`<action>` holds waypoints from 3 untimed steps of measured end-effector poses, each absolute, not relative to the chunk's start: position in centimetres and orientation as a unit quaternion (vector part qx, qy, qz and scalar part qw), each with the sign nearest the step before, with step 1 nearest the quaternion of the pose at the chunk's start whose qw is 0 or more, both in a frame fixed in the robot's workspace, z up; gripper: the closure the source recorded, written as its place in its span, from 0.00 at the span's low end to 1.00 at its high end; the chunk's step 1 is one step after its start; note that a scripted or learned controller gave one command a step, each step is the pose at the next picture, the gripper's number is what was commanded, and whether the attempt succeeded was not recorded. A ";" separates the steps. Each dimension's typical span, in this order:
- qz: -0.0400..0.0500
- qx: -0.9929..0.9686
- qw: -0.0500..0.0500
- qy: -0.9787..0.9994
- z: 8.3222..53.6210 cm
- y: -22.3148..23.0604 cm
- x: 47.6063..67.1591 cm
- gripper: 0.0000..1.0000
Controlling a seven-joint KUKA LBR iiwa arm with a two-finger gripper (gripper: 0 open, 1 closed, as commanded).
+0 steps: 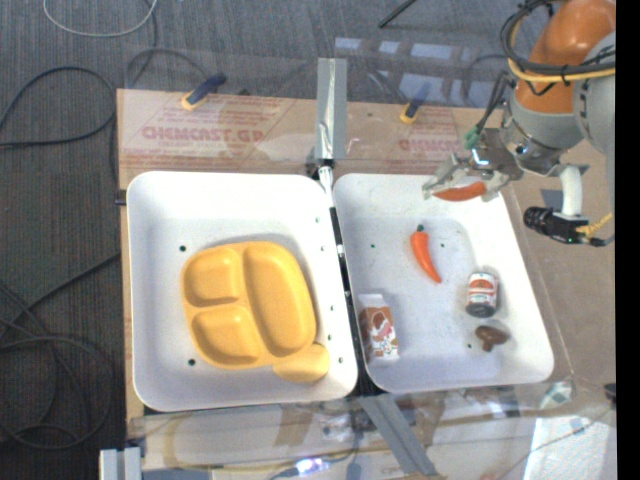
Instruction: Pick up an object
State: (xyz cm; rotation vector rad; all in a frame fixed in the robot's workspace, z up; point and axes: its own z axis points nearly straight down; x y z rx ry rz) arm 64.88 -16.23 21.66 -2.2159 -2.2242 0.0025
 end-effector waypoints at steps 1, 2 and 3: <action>0.000 -0.738 0.001 -0.675 9.3 -15.9 59.7 0.00; 0.001 -0.738 0.001 -0.675 10.1 -15.9 59.7 1.00; 0.001 -0.708 0.000 -0.706 18.3 -6.6 62.9 1.00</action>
